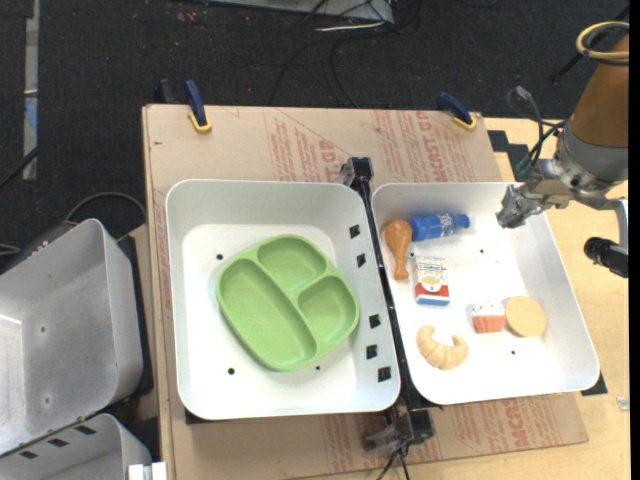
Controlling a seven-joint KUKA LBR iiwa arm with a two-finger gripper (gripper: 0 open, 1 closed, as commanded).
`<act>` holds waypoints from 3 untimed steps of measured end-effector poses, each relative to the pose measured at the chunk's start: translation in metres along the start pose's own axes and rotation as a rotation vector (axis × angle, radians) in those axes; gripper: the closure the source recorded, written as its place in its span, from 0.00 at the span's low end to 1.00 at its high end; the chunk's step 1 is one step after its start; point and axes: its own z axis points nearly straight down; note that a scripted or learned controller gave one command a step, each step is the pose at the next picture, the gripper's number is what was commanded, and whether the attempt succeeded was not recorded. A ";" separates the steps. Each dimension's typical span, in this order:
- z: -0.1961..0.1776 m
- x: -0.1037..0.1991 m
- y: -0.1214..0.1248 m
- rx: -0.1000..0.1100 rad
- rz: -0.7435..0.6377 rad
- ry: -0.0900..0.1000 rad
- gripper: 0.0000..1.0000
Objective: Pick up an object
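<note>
Near the right bin's [560, 298] far edge the hand [512, 211] was seen — open or shut could not be told. Toys were spread inside — a blue bottle [438, 225] closest.

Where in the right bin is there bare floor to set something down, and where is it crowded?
In the right bin, bare floor runs along its near edge below the croissant, and in its far right part between the blue bottle and the tool. The middle is crowded: drumstick, small carton, cake slice and round cookie lie close together.
</note>
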 end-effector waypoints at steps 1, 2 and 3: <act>-0.057 -0.007 0.009 -0.001 0.001 -0.001 1.00; -0.043 0.048 0.006 0.008 -0.003 0.003 1.00; -0.035 0.111 0.004 0.008 -0.005 0.004 1.00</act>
